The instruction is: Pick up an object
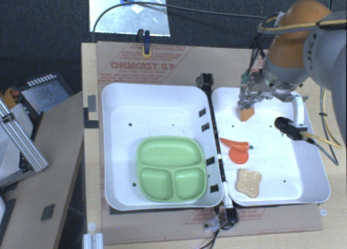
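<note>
In the right bin [312, 180], my gripper [248, 104] reaches down at the far left part. A small orange block [246, 114] sticks out from between its fingertips, and the fingers are shut on its upper part. The block's lower end is at or just above the bin floor. Nearer the front lie an orange-red carrot piece [233, 143], a red disc [239, 156] touching it, and a beige cracker-shaped toy [248, 182].
The left bin [116, 134] holds a green divided plate [171, 167] at its front. A black divider with clips [211, 128] runs between the bins. A black fitting with a cable [290, 127] hangs from the arm over the right bin.
</note>
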{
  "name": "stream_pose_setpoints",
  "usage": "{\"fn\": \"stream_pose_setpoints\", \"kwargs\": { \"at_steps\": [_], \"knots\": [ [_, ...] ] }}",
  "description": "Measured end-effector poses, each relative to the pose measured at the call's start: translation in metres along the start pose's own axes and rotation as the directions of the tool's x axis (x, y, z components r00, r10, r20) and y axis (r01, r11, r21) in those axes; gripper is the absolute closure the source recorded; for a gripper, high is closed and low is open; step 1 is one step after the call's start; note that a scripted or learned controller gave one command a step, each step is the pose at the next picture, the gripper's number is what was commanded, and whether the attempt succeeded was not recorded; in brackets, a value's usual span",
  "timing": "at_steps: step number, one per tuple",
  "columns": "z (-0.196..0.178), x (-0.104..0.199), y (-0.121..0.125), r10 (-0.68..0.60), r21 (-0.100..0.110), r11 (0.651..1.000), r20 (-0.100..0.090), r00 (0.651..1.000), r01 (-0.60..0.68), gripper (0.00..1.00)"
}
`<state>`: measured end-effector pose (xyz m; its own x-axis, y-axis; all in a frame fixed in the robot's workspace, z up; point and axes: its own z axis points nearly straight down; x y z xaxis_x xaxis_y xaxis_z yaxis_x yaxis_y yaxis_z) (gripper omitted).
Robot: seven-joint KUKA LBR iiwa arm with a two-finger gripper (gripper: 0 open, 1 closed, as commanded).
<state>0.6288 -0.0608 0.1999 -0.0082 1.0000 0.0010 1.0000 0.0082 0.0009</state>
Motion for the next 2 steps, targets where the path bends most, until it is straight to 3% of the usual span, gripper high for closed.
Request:
{"fn": "stream_pose_setpoints", "kwargs": {
  "at_steps": [2],
  "knots": [
    [-0.018,0.108,0.012,-0.001,-0.002,1.0,-0.001,1.0,0.001,1.0]
  ]
}}
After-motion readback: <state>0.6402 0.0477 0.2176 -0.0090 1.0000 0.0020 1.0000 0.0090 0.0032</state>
